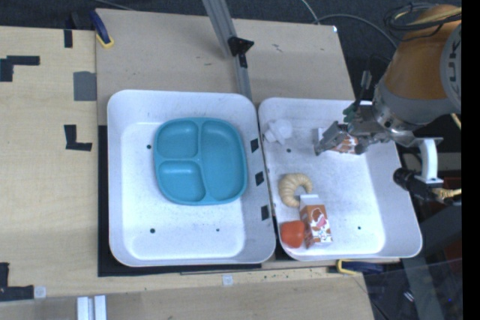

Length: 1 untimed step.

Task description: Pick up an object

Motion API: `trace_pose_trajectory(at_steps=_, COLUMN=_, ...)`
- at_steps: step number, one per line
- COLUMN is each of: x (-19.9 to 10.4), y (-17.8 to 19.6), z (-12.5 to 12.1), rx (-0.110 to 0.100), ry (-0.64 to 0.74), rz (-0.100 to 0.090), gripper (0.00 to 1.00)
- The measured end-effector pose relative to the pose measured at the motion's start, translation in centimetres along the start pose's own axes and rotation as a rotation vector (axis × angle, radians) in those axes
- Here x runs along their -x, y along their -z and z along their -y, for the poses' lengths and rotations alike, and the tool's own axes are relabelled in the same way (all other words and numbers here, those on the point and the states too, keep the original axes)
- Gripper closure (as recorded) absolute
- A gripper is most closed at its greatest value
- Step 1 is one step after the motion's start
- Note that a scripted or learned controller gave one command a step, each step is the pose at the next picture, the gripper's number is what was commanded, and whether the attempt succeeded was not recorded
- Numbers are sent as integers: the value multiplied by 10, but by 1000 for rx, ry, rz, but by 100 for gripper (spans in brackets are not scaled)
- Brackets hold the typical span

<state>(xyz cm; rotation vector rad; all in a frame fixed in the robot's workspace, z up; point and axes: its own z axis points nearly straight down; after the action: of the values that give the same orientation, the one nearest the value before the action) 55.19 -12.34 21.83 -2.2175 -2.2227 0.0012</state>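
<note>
A blue tray (201,161) sits in the left bin (127,183). In the right bin (375,198) lie a croissant (294,187), a red tomato (293,234) and a small carton (316,222). Farther right, the gripper (337,140) is closed on a small orange and white thing (346,145).

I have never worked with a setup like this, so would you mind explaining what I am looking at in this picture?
This is one camera fixed above a bench, looking down at a slant. Two shallow white bins sit side by side. The left bin holds a blue divided plate. The right bin holds a croissant, a small red carton, a tomato-like red item and something clear and crumpled. The grey and orange robot arm reaches in from the right; its end effector hangs over the right bin, by a small orange object I cannot identify.
</note>
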Motion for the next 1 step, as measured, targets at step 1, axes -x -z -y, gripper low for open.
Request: trace_pose_trajectory(at_steps=1, x=0, y=0, z=0, rx=1, ry=0, rz=0, gripper=0)
